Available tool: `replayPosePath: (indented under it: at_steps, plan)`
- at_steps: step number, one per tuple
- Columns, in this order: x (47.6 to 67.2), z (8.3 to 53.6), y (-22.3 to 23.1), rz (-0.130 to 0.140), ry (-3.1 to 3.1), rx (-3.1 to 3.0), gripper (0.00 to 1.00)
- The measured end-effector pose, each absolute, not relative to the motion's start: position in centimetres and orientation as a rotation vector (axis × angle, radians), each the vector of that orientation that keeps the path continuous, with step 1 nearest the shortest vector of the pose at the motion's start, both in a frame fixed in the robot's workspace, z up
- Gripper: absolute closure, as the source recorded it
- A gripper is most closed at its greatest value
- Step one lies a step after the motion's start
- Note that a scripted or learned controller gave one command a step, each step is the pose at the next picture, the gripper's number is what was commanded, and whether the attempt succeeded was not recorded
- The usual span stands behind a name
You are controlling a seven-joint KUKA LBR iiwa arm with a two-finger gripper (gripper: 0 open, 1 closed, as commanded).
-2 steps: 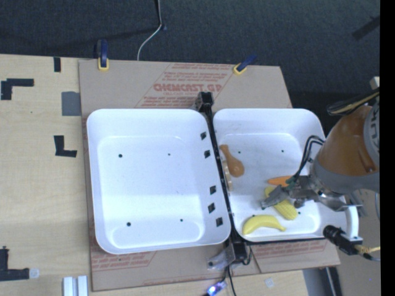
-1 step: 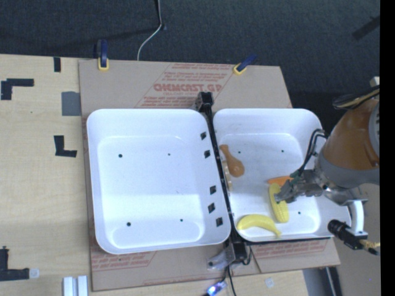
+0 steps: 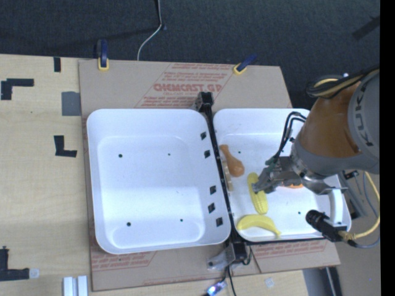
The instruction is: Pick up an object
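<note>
The right bin (image 3: 259,125) holds a tan drumstick-shaped toy (image 3: 232,160) near its left wall, a yellow corn cob (image 3: 257,196) in the middle and a yellow banana (image 3: 258,224) by the front rim. A small orange piece (image 3: 295,185) shows under the wrist. My gripper (image 3: 266,182) hangs low over the bin, right at the upper end of the corn cob, with the grey and orange arm (image 3: 336,128) coming in from the right. The dark fingers blur together against the cob.
The left bin (image 3: 148,177) lies beside it, split off by a black divider with clips (image 3: 213,165). Both bins rest on a cardboard sheet (image 3: 185,85) on the wooden bench. A black knob (image 3: 316,218) sticks out over the right bin's front right corner.
</note>
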State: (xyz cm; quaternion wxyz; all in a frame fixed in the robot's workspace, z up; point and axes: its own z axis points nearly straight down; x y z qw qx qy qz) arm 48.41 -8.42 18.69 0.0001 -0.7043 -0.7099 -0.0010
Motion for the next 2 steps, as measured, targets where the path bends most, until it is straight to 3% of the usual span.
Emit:
replayPosePath:
  at_steps: [1, 2]
  plan:
    - [57.4, 28.2, -3.2, -0.014, -2.239, -2.217, 1.00]
    - [48.2, 20.1, 1.2, 0.011, -2.216, -2.212, 1.00]
